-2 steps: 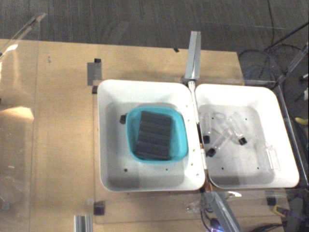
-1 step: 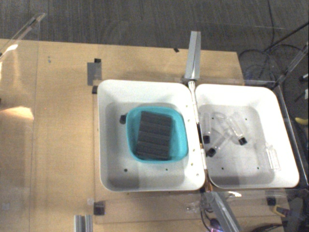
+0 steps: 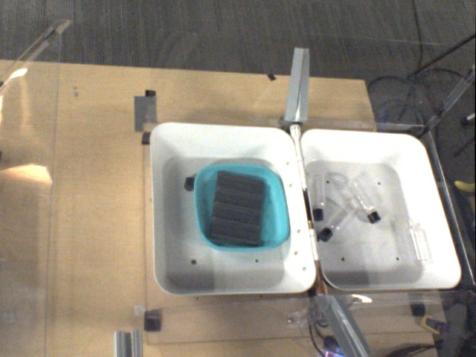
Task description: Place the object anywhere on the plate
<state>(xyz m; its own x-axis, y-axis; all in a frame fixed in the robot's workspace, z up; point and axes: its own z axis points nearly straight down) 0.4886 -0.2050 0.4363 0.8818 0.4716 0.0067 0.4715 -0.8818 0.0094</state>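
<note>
Object: a dark ribbed block (image 3: 238,207) lies flat on the plate.
Plate: teal (image 3: 279,213), centre of the left bin (image 3: 167,222).
Right bin (image 3: 439,222): clear plastic bottles (image 3: 349,199), at 3 o'clock from the plate.
Desk: wooden (image 3: 74,199).

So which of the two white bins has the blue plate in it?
The left white bin: it holds the turquoise plate with a dark ribbed block on it.

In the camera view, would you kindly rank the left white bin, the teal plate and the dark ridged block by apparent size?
1. Left white bin
2. Teal plate
3. Dark ridged block, lying on the plate
</note>
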